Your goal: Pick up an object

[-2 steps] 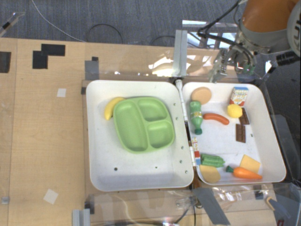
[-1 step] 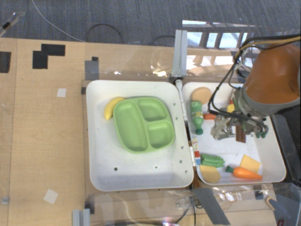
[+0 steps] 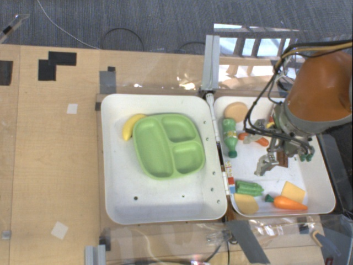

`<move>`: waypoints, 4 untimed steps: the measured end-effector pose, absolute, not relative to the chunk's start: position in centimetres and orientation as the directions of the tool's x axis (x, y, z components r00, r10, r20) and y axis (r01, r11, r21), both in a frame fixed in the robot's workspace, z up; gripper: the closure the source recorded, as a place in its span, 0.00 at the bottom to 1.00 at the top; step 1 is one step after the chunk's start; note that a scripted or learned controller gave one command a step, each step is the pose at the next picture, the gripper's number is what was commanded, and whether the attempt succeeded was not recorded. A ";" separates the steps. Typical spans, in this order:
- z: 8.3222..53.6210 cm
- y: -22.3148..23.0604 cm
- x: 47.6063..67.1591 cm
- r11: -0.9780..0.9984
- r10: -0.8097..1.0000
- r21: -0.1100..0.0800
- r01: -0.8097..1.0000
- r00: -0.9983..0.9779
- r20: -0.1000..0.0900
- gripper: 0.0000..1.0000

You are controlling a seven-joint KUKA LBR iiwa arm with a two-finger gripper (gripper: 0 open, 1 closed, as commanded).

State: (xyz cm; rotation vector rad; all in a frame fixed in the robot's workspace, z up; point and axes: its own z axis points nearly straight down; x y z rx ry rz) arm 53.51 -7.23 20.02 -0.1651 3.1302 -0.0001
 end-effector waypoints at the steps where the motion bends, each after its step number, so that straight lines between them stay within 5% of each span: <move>1: 9.6 -8.6 60.1 0.995 0.101 0.002 0.101 -0.995 -0.002 0.00; 2: 9.4 -8.3 65.4 1.000 -0.003 0.000 -0.003 -1.000 0.000 0.00; 3: 10.9 -8.2 65.9 1.000 -0.005 0.000 -0.005 -1.000 -0.021 1.00; 4: 27.9 -6.7 67.2 0.950 0.312 0.006 0.312 -0.950 -0.022 1.00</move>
